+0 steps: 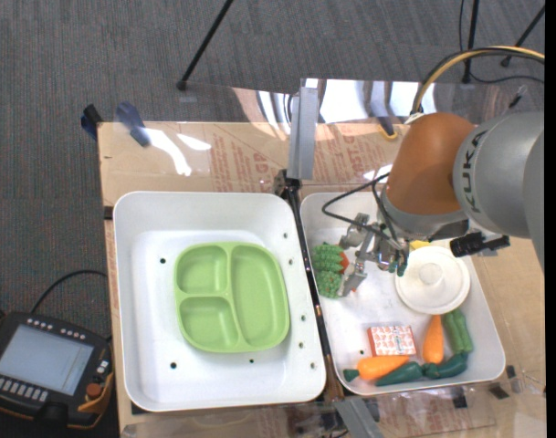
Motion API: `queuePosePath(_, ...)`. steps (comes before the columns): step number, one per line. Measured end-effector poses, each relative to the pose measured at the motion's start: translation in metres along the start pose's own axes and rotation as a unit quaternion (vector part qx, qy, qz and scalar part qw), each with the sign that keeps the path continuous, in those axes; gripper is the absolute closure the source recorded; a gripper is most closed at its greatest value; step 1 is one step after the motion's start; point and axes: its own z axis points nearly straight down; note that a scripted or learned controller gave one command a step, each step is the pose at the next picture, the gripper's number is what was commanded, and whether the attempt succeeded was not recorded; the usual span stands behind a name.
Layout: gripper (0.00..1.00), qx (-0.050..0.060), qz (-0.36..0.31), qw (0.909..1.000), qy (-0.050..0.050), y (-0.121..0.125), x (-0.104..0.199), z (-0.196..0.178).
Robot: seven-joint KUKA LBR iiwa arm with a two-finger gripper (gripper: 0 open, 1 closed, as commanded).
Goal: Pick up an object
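Note:
In the right bin [489,336] lie several toy foods. A green leafy piece [328,268] rests against the bin's left wall. A white round bowl [433,280] sits to the right of centre. My gripper [370,267] hangs over the bin between these two, just right of the green piece. It is open, with nothing between its fingers. Toward the front lie a red and white box [392,339], an orange carrot [433,338], a green cucumber [458,329] and a second carrot [381,367] beside a dark green pepper [407,373].
The left bin [141,336] holds a light green divided plate [232,297]. A raised divider [307,272] separates the two bins. The arm's orange band [428,162] and its cables hang over the right bin's back edge. A pendant [45,363] lies on the floor at left.

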Motion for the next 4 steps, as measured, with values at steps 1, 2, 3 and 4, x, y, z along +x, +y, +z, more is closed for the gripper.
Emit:
queuePosePath(1,0.00,0.000,0.106,0.9944,0.000,-0.010,0.024,0.000)
queuePosePath(2,0.00,0.001,0.240,0.9708,0.001,-0.011,0.028,0.000)
queuePosePath(3,1.00,0.001,0.237,0.9714,-0.003,-0.011,0.026,-0.013)
queuePosePath(4,1.00,-0.002,0.224,0.9746,-0.006,0.024,0.015,-0.176)
